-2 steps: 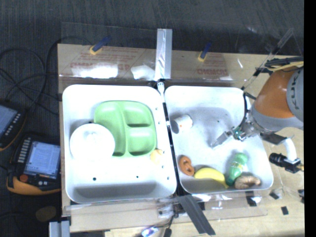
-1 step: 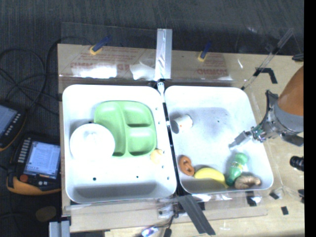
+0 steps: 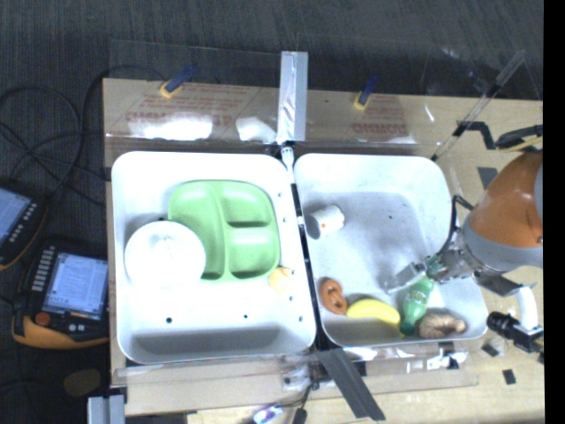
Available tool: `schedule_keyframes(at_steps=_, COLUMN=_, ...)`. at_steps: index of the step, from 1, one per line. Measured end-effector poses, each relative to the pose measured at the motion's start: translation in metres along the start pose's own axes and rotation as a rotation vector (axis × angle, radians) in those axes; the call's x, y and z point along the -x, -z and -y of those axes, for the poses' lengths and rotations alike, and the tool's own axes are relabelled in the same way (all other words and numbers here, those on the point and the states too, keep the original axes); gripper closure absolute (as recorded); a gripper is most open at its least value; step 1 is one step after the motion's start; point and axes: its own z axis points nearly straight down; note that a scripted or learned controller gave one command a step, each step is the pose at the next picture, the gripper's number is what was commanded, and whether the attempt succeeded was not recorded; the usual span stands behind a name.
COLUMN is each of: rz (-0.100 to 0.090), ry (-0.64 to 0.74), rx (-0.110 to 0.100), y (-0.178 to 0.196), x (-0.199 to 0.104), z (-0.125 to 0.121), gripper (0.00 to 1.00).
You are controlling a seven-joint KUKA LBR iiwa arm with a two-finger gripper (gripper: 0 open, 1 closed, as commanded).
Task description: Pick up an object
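The claw, grip state unclear, hovers over a green bottle wedged beside a banana; crowding could cause a miss.

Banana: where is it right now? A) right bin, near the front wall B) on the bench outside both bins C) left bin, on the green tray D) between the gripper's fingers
A: the banana lies on the floor of the right bin near its front wall, between the orange pretzel-like item and the green bottle.
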Motion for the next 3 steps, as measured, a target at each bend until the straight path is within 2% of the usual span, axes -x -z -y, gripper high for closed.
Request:
schedule_keyframes(at_steps=1, rz=0.012, ry=-0.004, rx=0.004, y=0.01, x=0.004, z=0.0, gripper=1.0)
schedule_keyframes(at_steps=2, rz=0.015, ry=-0.218, rx=-0.014, y=0.09, x=0.011, z=0.01, gripper=1.0)
schedule_keyframes(at_steps=3, rz=0.014, ry=-0.132, rx=-0.014, y=0.156, x=-0.033, z=-0.018, gripper=1.0)
